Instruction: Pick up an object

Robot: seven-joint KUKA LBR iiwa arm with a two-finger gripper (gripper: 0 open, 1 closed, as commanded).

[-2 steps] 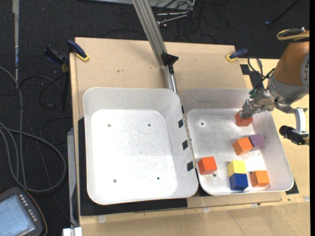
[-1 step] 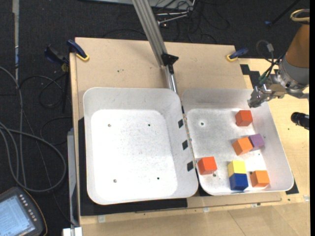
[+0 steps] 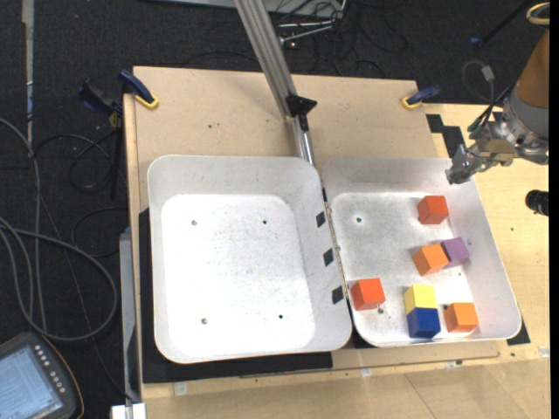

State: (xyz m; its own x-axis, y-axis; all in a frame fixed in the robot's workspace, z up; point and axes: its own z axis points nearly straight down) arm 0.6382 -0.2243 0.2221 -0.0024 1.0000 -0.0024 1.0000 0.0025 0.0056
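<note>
tool hangs above the right bin's far rim, nothing between its tips, though open or closed i cannot tell; nearest red block lies just below, likely the target.

No text, label, brand, number or sign can be read anywhere. The coloured blocks in the right bin have plain faces. The lit screen, off the surface's near-left corner, is too blurred to make out. The black patches along the seam between the two bins carry no legible marks.
</note>
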